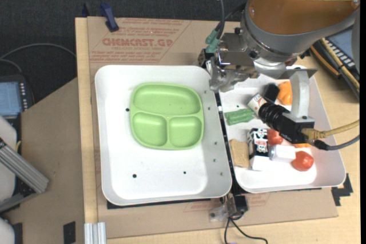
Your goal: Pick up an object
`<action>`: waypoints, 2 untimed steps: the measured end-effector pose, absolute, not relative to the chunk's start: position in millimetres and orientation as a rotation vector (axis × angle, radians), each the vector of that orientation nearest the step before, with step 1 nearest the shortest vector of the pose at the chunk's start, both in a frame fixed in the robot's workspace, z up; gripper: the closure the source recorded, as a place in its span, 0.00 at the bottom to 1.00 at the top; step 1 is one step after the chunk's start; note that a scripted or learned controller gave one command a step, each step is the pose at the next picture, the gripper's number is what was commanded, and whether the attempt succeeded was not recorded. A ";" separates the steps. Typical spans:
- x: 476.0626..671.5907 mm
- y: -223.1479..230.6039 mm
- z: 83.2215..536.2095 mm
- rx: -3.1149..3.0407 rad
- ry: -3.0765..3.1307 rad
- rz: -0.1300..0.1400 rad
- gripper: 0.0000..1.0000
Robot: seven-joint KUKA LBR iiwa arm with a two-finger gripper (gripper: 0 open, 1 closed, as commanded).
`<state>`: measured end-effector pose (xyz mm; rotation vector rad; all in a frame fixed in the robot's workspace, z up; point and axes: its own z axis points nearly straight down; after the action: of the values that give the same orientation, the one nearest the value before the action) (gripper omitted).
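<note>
The right bin holds several small objects: a green flat piece, a brown block, a black-and-white patterned toy, a red round piece, a white box and an orange piece beside a white curved item. My gripper hangs low over the far left corner of this bin, close to the wall between the bins. It sits a little above and to the left of the green flat piece. The arm's body hides the bin's far part.
The left bin holds a green divided plate in its far half. Both bins rest on a brown cardboard sheet. A blue clip sits at the sheet's far edge.
</note>
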<state>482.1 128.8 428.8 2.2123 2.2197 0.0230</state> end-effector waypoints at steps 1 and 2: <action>511.5 116.0 300.1 2.229 2.221 -0.017 1.00; 512.0 117.2 317.7 2.222 2.220 0.002 1.00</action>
<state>512.0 117.2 317.7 2.2219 2.2196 0.0022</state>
